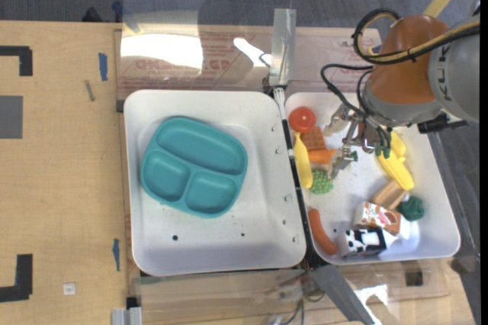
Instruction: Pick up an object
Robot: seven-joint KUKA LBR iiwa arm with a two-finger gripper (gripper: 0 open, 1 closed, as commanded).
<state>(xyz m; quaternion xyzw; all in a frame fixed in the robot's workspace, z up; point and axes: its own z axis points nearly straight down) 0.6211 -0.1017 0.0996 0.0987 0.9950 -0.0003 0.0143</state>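
The arm (415, 60) enters from the upper right of the frame, its orange band uppermost and the wrist angled down and to the left over the right bin (446, 236). The claw (349, 150) hangs low above the upper middle of that bin, pointing down toward the toy food below it. Whether its tips are spread or pressed together cannot be told from this angle; nothing is seen pinched between them.

Candidate objects all lie in the right bin. A red tomato (303, 118) sits at the upper left, with an orange piece (319, 156) just below it and just left of the claw. A yellow banana-like item (303, 162) lies along the bin's left wall, a green cluster (322, 183) beside it. A yellow corn piece (396, 167) lies to the right of the claw. A sausage (322, 232) and a small carton (380, 219) occupy the lower part.

The left bin (152, 247) holds a teal divided plate (194, 165), lying flat. Both bins rest on the surface (53, 186).
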